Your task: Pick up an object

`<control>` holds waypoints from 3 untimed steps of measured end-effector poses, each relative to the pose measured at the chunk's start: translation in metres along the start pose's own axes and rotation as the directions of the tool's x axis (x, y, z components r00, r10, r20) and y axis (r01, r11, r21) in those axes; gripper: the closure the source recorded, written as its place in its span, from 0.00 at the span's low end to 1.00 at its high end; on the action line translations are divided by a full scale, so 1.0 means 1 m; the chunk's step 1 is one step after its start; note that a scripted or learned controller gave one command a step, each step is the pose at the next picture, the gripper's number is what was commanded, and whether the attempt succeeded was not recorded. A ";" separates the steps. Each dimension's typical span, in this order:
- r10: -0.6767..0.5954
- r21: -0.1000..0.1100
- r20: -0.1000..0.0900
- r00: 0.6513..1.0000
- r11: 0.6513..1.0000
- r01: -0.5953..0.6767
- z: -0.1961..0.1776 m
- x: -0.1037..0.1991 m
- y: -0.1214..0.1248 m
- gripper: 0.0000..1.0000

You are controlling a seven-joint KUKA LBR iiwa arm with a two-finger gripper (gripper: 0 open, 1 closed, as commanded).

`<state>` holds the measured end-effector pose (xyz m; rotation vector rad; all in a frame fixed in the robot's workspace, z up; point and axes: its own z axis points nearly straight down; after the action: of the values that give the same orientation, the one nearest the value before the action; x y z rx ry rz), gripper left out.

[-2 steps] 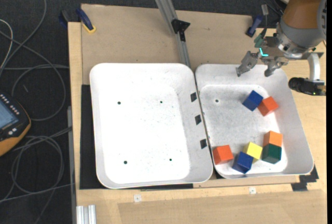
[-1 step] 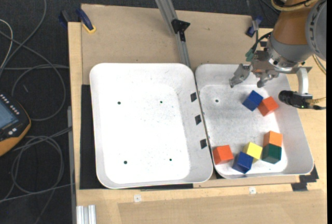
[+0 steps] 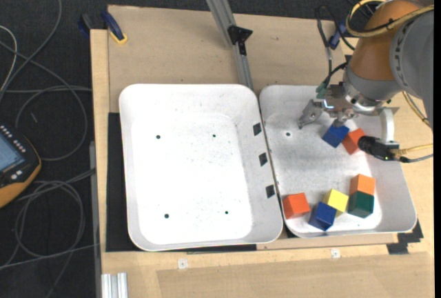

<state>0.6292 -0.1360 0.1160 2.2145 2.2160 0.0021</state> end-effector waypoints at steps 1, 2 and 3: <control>-0.002 -0.010 -0.002 1.000 1.000 0.002 0.007 0.000 0.006 0.00; -0.003 -0.018 -0.002 1.000 1.000 0.003 -0.006 0.001 0.008 1.00; 0.001 0.000 -0.003 1.000 1.000 -0.001 -0.065 -0.007 0.005 1.00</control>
<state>0.6335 -0.1427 0.1810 2.2169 2.2166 0.0063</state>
